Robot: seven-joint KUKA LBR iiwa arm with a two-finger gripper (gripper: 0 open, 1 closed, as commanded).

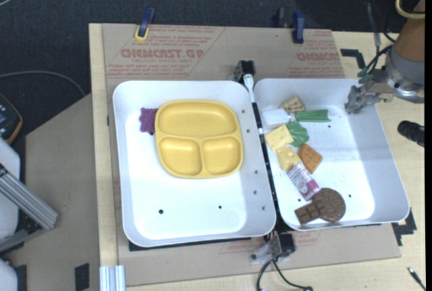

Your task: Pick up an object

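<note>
Objects for the pick lie in the right bin, gathered along its left side: a cracker at the top, a green strip just beside it, a white piece, a green leaf-like piece, two yellow cheese-like wedges and, an orange cracker, a small wrapped packet and a round brown cookie near the front rim. They look like toy food. Several touch or overlap one another.

You should expect all of them to be light. In my judgement the wedges and crackers are stiff and thin, lying flat, so a top-down pinch across the short edges suits them. The packet's wrapper is likely slippery and may crumple. The cookie stands slightly apart from the cluster and offers the cleanest approach; take it across its width.

The end effector sits at the right bin's upper right rim, well apart from the cluster. You cannot tell from this view whether it is open or closed, and nothing can be seen in its grip.

The left bin carries a yellow divided plate with a purple piece touching its left edge. The plate is broad and smooth, a poor candidate.
</note>
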